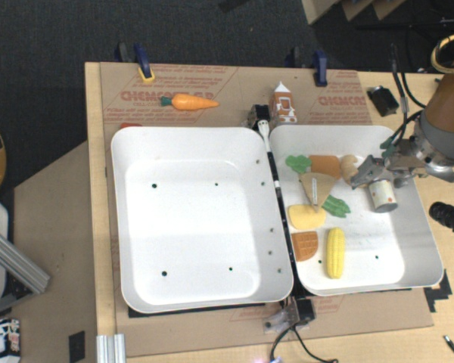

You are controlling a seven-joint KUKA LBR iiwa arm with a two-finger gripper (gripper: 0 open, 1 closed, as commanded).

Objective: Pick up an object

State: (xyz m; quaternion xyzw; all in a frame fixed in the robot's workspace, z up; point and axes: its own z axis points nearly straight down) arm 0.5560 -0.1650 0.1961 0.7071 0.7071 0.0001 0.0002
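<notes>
Lying on dark carpet, the brown surface (212,89) bore two bins. The tool (371,174) hung over the right bin (408,267), beside a small can (381,195); its grip was unclear.

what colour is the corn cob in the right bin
Yellow; the corn cob shows clearly in the camera view, near the right bin's front edge.

Two white bins (193,146), one corn cob (335,252), one carrot (191,103)
</notes>
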